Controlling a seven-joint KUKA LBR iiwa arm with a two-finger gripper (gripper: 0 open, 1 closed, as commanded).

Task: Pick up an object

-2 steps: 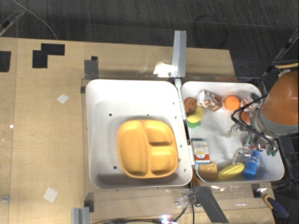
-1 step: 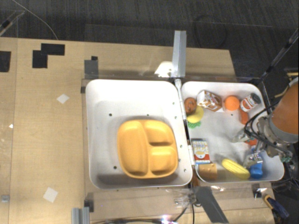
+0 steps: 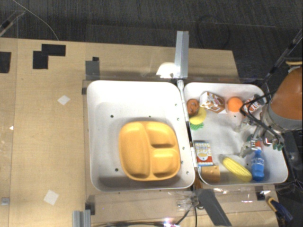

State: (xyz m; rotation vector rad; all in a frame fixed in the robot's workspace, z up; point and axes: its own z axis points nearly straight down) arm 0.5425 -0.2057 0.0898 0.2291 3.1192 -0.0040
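The right bin [image 3: 221,137] holds several small items. An orange ball [image 3: 234,104], a snack packet [image 3: 214,102] and a brown ball [image 3: 192,106] lie along its far side, with a yellow-green toy [image 3: 198,117] just below them. Nearer the front are a small printed box [image 3: 203,154], a brown block [image 3: 211,174], a corn cob [image 3: 236,169] and a blue bottle [image 3: 258,165]. My gripper [image 3: 251,141] hangs low over the right side of this bin, just above the blue bottle's cap, with cables draped around the wrist. I see nothing held in it.
The left bin [image 3: 132,103] holds a yellow divided plate [image 3: 149,149]. A metal post [image 3: 182,53] stands behind the wall between the bins. The arm's orange band [image 3: 289,97] is over the right bin's far right corner.
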